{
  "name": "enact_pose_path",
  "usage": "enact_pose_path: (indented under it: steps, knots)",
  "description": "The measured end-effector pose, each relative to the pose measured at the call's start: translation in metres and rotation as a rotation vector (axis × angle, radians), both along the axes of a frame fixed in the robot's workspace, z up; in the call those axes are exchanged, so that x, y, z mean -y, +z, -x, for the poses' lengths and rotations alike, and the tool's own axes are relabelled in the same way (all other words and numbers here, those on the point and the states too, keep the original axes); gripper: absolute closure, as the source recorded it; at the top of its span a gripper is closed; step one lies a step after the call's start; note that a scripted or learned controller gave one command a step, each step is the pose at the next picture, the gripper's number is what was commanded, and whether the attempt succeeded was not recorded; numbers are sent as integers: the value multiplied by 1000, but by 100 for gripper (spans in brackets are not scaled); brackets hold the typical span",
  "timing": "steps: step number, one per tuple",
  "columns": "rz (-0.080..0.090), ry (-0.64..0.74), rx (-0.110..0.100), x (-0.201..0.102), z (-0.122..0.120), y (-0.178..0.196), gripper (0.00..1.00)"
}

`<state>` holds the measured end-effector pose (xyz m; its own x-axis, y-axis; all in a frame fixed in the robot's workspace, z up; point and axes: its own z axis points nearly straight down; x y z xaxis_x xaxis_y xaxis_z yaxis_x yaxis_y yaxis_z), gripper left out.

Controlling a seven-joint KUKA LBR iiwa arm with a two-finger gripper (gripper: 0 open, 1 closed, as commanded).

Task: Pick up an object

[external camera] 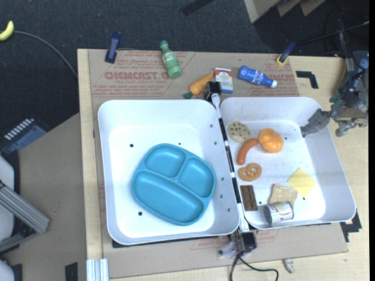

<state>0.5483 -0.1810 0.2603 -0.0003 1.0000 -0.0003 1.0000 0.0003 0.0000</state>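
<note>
While the gripper (317,122) hangs at the right bin's (334,174) rim, grip unclear; the sausage (246,150) lies diagonally.

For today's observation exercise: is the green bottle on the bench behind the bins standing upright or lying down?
Lying down. The green bottle rests lengthwise on the cardboard behind the left bin, cap pointing away from it.
</note>
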Motion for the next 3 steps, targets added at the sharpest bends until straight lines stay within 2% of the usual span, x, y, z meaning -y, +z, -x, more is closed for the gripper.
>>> enact_pose_path:
  steps: [1, 2, 3]
  knots:
    - [-2, 1, -3, -32, -33, -88, 0]
    - [0, 1, -2, -28, -72, -177, 0]
    - [1, 1, 4, -28, -73, -165, 100]
